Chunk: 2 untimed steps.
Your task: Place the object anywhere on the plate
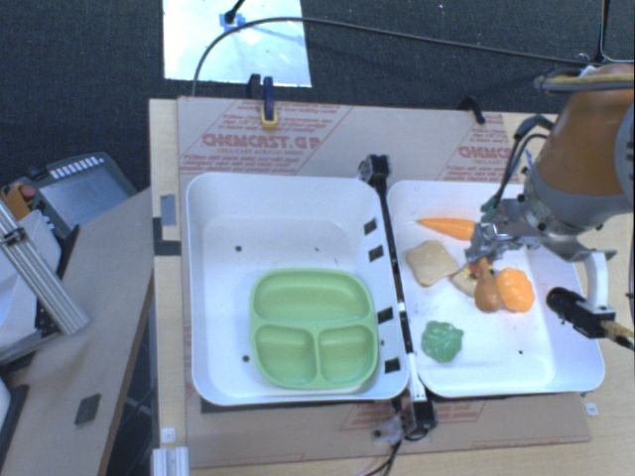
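A light green divided plate (260, 305) lies in the front half of the left bin (213, 236). The right bin (516, 365) holds an orange carrot (448, 228), a tan bread slice (430, 263), a small brown piece (486, 295), an orange fruit (516, 290) and a green leafy piece (442, 341). My gripper (483, 253) is low in the right bin, just above the brown piece and between the carrot and the orange fruit. A bit of red shows at its tip. Whether it grips anything is hidden.
A black divider (387, 266) with clips runs between the two bins. The arm's grey and orange body (585, 157) hangs over the right bin's far right side. A grey side table (69, 296) with a metal rail stands to the left.
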Each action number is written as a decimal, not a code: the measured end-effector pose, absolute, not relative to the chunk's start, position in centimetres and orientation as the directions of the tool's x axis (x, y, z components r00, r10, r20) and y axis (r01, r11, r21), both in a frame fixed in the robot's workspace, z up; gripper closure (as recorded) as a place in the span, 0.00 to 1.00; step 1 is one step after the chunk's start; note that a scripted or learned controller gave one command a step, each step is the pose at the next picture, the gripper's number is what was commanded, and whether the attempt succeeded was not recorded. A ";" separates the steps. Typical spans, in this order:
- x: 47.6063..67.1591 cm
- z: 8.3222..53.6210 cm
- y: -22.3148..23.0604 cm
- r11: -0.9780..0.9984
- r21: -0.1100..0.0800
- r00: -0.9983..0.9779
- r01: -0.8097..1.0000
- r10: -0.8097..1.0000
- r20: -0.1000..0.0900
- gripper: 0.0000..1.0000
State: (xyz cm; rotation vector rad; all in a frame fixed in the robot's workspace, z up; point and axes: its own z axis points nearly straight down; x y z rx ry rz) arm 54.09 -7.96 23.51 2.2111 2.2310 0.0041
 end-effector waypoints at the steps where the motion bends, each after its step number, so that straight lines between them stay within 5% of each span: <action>1: 54.6 22.4 -2.9 0.009 0.001 -0.009 1.000 1.000 0.002 1.00; 2: 55.3 23.0 1.9 0.009 0.002 -0.009 1.000 1.000 0.002 1.00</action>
